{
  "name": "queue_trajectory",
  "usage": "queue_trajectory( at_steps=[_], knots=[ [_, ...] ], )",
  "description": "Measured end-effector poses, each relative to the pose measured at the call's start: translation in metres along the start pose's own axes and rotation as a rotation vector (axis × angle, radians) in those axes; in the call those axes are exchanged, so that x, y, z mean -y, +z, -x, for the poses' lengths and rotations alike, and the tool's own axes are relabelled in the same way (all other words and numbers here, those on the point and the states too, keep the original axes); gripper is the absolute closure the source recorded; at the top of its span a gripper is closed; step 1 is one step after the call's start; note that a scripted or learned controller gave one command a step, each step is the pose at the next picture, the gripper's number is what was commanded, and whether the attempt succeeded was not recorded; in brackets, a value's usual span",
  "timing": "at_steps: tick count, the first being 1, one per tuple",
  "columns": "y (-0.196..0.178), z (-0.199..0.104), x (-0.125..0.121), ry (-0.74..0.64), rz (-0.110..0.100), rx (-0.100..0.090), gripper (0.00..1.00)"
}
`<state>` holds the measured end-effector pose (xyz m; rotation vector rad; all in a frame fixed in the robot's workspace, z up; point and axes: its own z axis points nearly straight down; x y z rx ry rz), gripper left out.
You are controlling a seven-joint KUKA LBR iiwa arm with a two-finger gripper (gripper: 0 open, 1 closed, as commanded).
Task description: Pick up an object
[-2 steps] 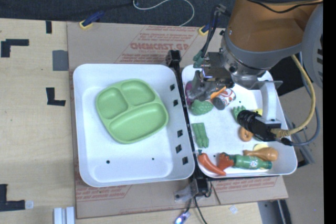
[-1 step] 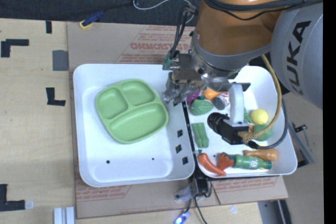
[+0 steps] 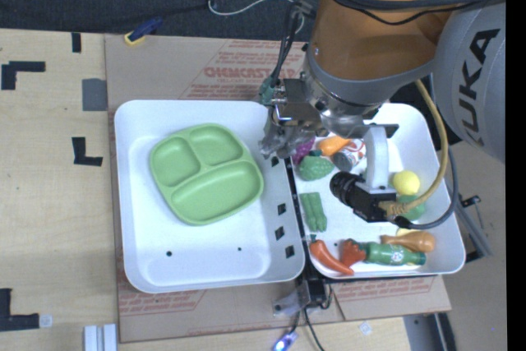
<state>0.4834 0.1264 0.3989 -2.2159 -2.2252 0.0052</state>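
Two shallow white bins sit side by side on a cardboard sheet (image 3: 164,70) laid over the pale wooden surface (image 3: 49,201). The left bin (image 3: 140,252) holds a single light green divided plate (image 3: 207,174), lying flat and a little askew, with three compartments that carry nothing. The right bin (image 3: 423,145) holds the loose things to pick from. A purple toy (image 3: 303,150) and an orange piece (image 3: 333,146) lie near its upper left, with a dark green rounded toy (image 3: 315,168) just below them. A ridged green strip (image 3: 313,210) lies along the wall shared with the left bin. A yellow ball (image 3: 405,182) rests toward the right side. Along the near edge lie a red pepper-shaped toy (image 3: 327,256), a green bottle-like toy (image 3: 394,256) and an orange-brown piece (image 3: 411,240), close together. The gripper (image 3: 282,140) hangs low over the divide between the bins, just beside the purple toy; whether it is open or closed cannot be told, and nothing can be seen held in it.
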Motion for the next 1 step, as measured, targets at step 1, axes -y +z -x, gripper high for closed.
queue_trajectory(
  at_steps=[1],
  knots=[
    [-0.038,0.0627,0.0001,0.007,0.005,-0.001,1.0]
  ],
)
